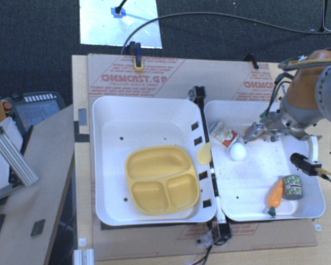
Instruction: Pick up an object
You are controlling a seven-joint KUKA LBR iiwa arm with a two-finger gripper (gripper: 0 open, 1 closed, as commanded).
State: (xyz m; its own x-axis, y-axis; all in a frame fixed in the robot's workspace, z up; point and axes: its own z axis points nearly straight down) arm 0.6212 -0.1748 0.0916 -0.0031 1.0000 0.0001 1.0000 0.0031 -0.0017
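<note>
A grey arm (326, 95) with an orange band (304, 84), black cables and a metal gripper (255, 132).

From my remote station I saw that the bench (80, 93) carried a brown cardboard sheet (171, 76) printed with red lettering, held at its far edge by a yellow clamp (138, 57). Directly on the sheet lay two shallow white bins side by side and touching along their inner rims: the left bin (107, 120) and the right bin (314, 203). A row of black clips (201, 134) ran along the seam where the two bins met, and the sheet's near edge showed past both bins.
</note>
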